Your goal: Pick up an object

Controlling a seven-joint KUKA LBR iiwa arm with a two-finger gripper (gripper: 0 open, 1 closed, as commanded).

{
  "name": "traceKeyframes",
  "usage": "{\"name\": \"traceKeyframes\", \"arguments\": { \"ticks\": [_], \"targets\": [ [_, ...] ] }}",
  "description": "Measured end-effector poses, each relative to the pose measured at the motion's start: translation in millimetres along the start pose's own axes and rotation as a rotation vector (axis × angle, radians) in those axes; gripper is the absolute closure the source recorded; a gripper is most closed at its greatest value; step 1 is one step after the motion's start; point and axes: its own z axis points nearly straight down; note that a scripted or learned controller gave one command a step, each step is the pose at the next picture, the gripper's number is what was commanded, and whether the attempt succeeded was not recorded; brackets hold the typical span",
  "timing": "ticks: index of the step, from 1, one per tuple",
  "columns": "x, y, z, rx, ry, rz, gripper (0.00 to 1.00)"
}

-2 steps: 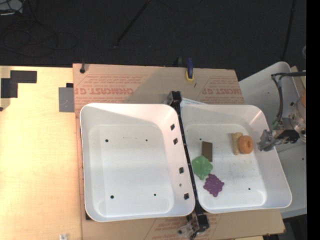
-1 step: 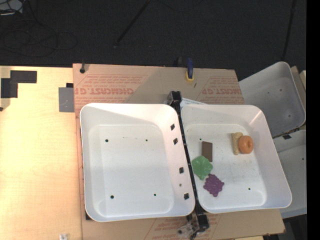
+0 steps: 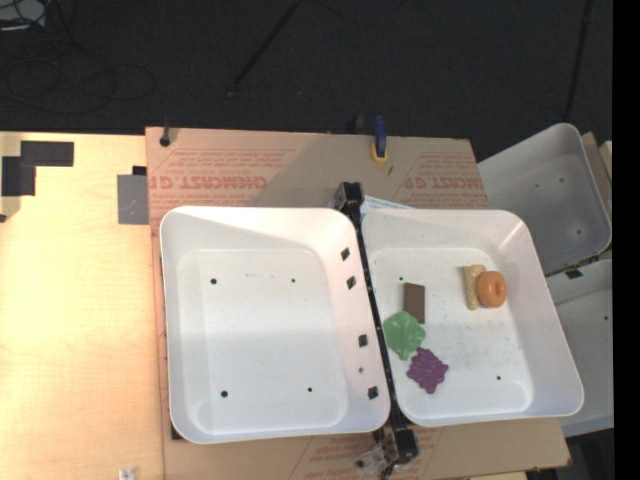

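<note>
Camera view: green object [image 3: 403, 333], purple object [image 3: 428, 369] near inner wall, right bin [image 3: 520, 268]; gripper unclear.

A lab test rig, by the look of it: two shallow white bins [image 3: 255, 423] clipped side by side on cardboard sheeting [image 3: 300, 168] over a pale wood counter [image 3: 70, 348], loose cables [image 3: 40, 8] trailing across dark floor [image 3: 400, 58] behind.

4 small objects crowd the right bin [image 3: 520, 230]: brown block [image 3: 414, 302], green piece [image 3: 403, 334], purple piece [image 3: 428, 369], orange ring [image 3: 491, 289]; its right half lies open.
</note>
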Motion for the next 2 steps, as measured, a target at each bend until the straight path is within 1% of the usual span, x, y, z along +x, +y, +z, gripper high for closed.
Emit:
{"name": "traceKeyframes", "arguments": {
  "ticks": [1, 2],
  "targets": [
    [68, 0, -9, 0.009, 0.002, 0.0, 1.0],
    [119, -3, 196, 0.03, 0.003, 0.004, 1.0]
  ]
}}
